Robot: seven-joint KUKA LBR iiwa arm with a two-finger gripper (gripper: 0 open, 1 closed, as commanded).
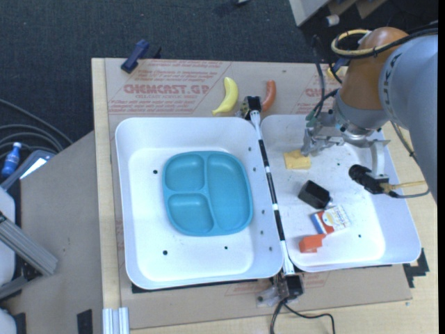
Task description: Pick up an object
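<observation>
In the right bin (389, 249) lie a yellow cheese-like wedge (297, 161), a small black block (314, 194), a red-white-blue carton (332, 220) and an orange piece (311, 243). My gripper (314, 145) hangs low at the back of this bin, just above and right of the yellow wedge. Its fingertips point down toward the bin floor next to the wedge. Nothing shows between them.
The left bin (139, 256) holds a blue divided plate (207, 191). A yellow banana (227, 96) and an orange carrot-like piece (268, 94) lie on the board behind the bins. A black clip (252, 106) sits at the divider's far end. Cables trail at the right.
</observation>
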